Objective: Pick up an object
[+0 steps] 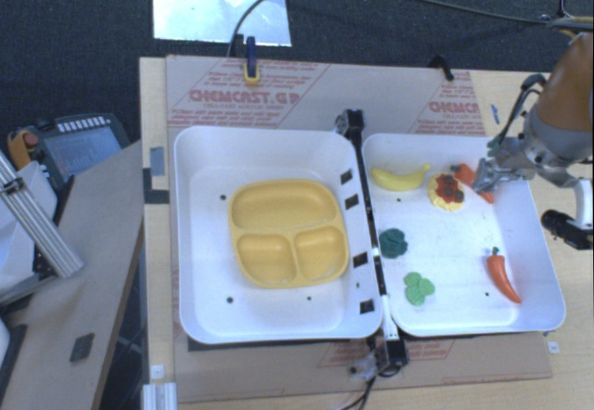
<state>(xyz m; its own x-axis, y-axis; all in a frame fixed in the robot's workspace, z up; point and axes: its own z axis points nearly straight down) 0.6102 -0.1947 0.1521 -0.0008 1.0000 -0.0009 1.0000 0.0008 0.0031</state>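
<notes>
Over right bin's [543,241] far edge hovered hand [489,178], grip state impossible to tell. Lay just beside it an orange piece [464,174] and a small pizza [447,192]; banana [399,178] farther left, carrot [502,276] near front. Best descended squarely over the orange piece, kept off the wall, then closed.

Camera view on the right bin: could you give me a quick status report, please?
End effector low at right bin's far edge, nothing seen held. Pizza toy just beside it, small orange piece closer still. Banana, carrot well apart.
</notes>
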